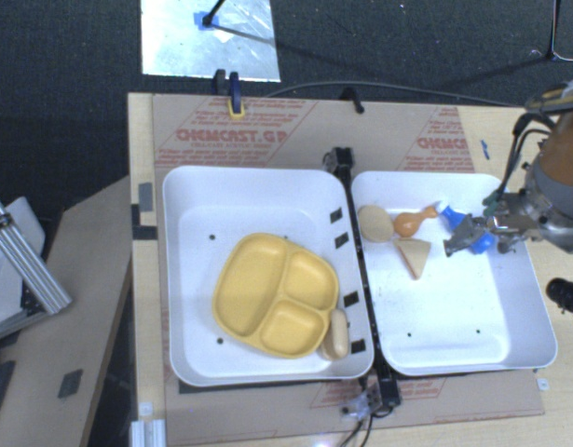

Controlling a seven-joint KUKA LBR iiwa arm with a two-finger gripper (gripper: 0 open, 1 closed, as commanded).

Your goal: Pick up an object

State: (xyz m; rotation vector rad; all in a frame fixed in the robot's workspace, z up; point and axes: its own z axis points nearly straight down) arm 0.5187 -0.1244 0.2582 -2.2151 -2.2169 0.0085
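Since the food bits are clustering at the right bin's (454, 347) far edge, the hand (461, 238) is hovering there, grip unclear tbh.

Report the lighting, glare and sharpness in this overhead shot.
Camera view: even, soft lighting; the white bins look bright but keep their detail; a shiny sheet on the dark floor shows patchy glare; the yellow tray casts little shadow; the gripper looks slightly soft; the whole picture is somewhat grainy.
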